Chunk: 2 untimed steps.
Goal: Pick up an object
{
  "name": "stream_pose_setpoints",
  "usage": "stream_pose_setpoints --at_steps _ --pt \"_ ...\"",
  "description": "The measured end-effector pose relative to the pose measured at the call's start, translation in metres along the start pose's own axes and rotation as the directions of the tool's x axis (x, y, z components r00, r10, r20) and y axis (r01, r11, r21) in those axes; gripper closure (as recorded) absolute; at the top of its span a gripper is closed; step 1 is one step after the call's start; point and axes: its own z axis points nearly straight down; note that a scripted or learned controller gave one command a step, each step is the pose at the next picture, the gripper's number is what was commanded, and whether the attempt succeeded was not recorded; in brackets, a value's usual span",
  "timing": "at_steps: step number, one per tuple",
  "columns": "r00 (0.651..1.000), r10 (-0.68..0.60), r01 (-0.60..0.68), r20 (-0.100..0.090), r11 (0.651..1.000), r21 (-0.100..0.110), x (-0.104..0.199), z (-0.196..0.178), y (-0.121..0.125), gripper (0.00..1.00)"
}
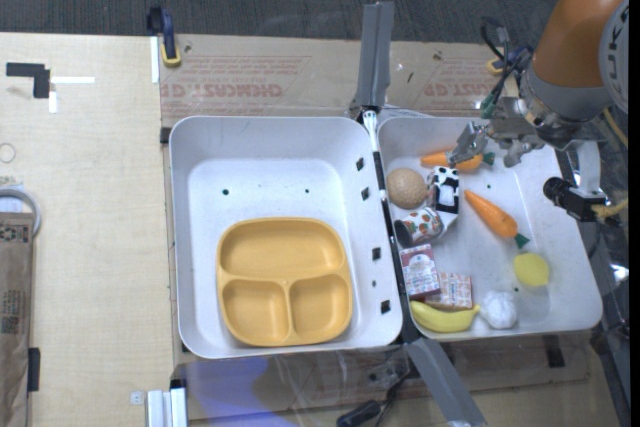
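Observation:
My gripper [470, 151] hangs low over the back of the right bin [565, 310], at the end of the grey arm with the orange band [585, 20]. It is right above a small orange carrot piece [436, 158] lying near the bin's back wall. Close in front of it are a black and white cow toy [446, 189] and a tan round ball [405, 187]. A larger carrot [491, 213] lies slantwise to the right of the cow.
Nearer the front of the right bin lie a dark tin [418, 227], red snack packets [421, 271], a banana [445, 318], a white ball [499, 311] and a yellow lemon [531, 269]. The left bin [200, 215] holds a yellow divided plate [287, 280].

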Motion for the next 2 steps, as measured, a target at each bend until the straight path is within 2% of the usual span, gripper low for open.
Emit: stream_pose_setpoints --at_steps 1,2 --pt "0.997 0.076 -0.076 -0.001 0.997 0.000 -0.0673 0.0954 -0.0224 0.00" --pt "0.997 0.077 -0.077 -0.002 0.997 0.005 -0.0676 0.0902 -0.0230 1.00"
